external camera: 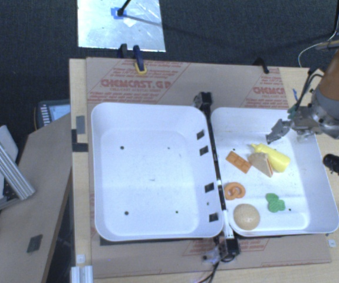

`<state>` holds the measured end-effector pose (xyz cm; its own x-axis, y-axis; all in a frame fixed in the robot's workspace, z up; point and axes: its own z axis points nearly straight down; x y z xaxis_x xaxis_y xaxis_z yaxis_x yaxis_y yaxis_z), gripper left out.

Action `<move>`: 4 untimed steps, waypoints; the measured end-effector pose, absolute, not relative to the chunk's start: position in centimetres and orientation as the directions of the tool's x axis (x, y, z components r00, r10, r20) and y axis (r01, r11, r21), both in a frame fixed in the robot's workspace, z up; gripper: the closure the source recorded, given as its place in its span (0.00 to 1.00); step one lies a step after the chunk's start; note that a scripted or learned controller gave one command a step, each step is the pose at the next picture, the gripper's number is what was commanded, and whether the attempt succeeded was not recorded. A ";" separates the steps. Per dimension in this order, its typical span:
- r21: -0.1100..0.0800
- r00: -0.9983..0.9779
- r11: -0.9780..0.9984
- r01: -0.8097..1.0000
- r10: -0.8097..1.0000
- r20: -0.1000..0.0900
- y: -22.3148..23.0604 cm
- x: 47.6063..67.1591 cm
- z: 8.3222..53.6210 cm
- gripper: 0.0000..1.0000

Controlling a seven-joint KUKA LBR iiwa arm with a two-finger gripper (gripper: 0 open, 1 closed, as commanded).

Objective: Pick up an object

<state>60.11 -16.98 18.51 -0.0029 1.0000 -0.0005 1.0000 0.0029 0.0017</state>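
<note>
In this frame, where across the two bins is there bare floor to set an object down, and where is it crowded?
The left bin offers bare floor wall to wall. In the right bin, open patches lie along the far wall left of the end effector and near the right wall. Crowded: the yellow piece, tan wedge, orange rectangle, orange ring, beige ball, green piece.

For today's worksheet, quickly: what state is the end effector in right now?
End effector: above the right bin, holding nothing visible; open or closed cannot be told.

Arm's fingers (277,132) hover above the right bin (316,217), near a yellow toy (275,156).
</note>
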 end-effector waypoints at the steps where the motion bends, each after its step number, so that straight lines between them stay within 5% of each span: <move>1: 0.023 -0.007 0.007 1.000 1.000 -0.007 -16.4 65.1 41.6 0.00; 2: 0.008 -0.010 0.010 1.000 1.000 -0.004 -16.4 64.9 41.7 1.00; 3: 0.014 0.001 -0.001 1.000 1.000 -0.005 -18.5 58.1 52.6 1.00; 4: 0.006 -0.014 0.014 1.000 1.000 0.002 -8.0 53.7 53.7 1.00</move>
